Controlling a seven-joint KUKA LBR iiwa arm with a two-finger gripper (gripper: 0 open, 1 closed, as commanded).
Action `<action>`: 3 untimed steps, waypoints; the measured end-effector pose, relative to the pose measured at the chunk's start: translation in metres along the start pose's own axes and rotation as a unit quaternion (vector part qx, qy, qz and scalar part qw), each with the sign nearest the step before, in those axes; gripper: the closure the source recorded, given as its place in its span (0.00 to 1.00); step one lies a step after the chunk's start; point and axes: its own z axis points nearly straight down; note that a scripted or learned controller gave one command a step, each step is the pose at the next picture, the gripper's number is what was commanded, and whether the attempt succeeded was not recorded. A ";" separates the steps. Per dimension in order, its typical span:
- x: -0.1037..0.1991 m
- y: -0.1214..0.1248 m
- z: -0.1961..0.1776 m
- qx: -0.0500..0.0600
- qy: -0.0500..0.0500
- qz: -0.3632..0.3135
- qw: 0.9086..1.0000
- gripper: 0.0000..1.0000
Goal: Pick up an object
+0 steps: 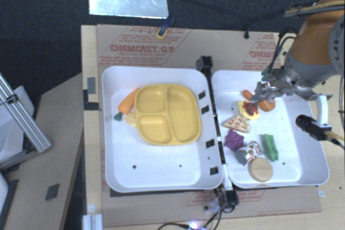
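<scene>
Camera view: gripper (257, 100) at three o'clock, over toy food (249, 109) in the right bin (312, 167), finger state unclear.

One fixed camera, above bench (64, 116), slanted down, apparently moderately far

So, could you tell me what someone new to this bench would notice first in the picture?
Probably the big yellow divided plate in the middle of the left bin, with a toy carrot at its left edge. Next, the grey arm with its orange band, reaching in from the right, its gripper low over a cluster of small toy foods in the right bin, near a pizza slice.
</scene>
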 end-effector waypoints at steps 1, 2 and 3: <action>0.043 0.022 0.003 0.000 0.000 0.000 1.000 1.00; 0.085 0.057 0.009 0.000 0.001 -0.001 1.000 1.00; 0.115 0.095 -0.002 -0.001 0.001 -0.001 1.000 1.00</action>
